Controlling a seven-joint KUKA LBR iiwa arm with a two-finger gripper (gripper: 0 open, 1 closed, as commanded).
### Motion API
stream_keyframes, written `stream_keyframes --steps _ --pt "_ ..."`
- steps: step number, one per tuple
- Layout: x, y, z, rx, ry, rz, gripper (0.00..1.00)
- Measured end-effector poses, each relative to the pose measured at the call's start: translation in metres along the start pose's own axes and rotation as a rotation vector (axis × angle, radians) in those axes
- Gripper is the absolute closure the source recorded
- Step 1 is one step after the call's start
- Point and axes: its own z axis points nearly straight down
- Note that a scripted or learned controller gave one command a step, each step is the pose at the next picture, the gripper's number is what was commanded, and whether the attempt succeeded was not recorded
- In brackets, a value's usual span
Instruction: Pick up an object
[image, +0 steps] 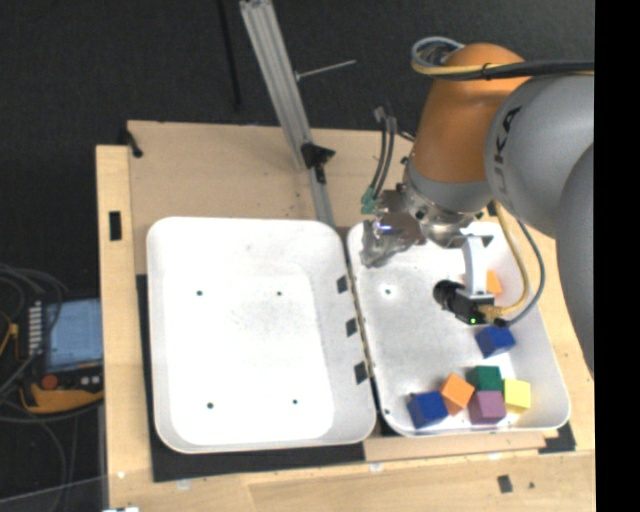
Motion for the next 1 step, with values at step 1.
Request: stream_keyframes --steps 1 --pt "0.0559 0.0022 -0.0031 -0.004 0.002 -0.003 1.00"
